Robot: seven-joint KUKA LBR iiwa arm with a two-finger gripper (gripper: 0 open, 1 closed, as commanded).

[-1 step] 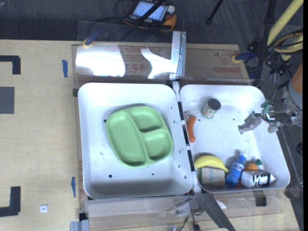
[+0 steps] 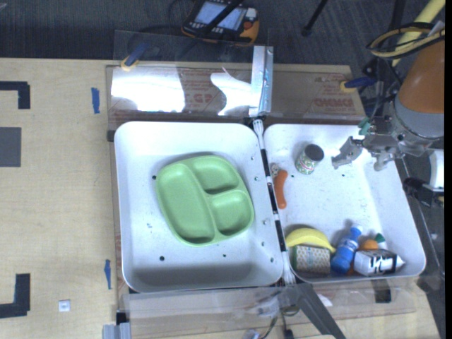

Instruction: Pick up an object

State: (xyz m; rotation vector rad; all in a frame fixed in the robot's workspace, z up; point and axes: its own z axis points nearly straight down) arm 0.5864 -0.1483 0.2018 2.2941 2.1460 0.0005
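Note:
My gripper point(image 2: 364, 155) hangs over the far right part of the right bin point(image 2: 395, 210), its two fingers spread apart with nothing between them. A small tin can point(image 2: 308, 158) lies to its left near the bin's far edge. An orange carrot-like piece point(image 2: 281, 188) rests against the bin's left wall. Along the near edge lie a yellow banana point(image 2: 308, 238), a patterned can point(image 2: 311, 258), a blue bottle point(image 2: 345, 252), a small orange item point(image 2: 369, 244) and a white bottle point(image 2: 377, 263).
The left bin point(image 2: 134, 154) holds a green divided plate point(image 2: 205, 198). A clear plastic panel point(image 2: 183, 87) stands behind the bins. Cables and a handheld pendant point(image 2: 220, 20) lie on the floor beyond the bench.

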